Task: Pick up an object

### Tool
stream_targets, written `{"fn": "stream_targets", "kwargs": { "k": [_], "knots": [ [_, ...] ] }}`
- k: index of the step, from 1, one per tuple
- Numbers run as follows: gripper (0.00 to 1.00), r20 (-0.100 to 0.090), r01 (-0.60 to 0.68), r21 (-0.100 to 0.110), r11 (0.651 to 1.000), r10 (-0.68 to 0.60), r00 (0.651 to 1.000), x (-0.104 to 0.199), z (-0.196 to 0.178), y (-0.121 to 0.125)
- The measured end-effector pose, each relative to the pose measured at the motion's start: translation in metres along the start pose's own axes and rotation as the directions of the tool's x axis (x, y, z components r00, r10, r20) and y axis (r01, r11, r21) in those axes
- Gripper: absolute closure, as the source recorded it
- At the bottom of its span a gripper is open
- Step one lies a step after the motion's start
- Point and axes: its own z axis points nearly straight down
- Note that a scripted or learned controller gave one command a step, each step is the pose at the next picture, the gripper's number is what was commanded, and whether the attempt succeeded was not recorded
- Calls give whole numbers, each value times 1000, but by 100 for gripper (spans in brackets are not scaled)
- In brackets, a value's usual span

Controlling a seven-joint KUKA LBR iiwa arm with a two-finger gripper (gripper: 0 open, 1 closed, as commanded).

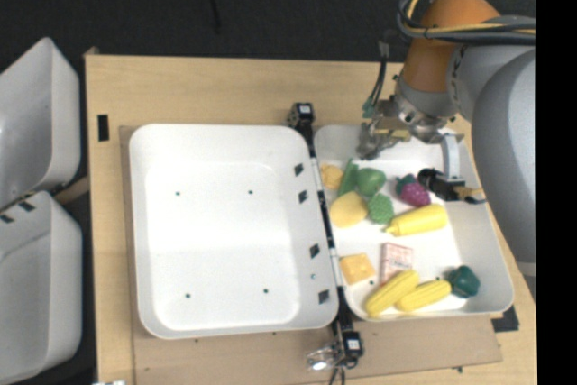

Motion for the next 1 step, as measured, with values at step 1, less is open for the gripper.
{"fn": "stream_targets", "kwargs": {
  "k": [1],
  "knots": [
    [100, 0, -1, 1, 1000, 1, 1000, 1, -11, 1]
  ]
}}
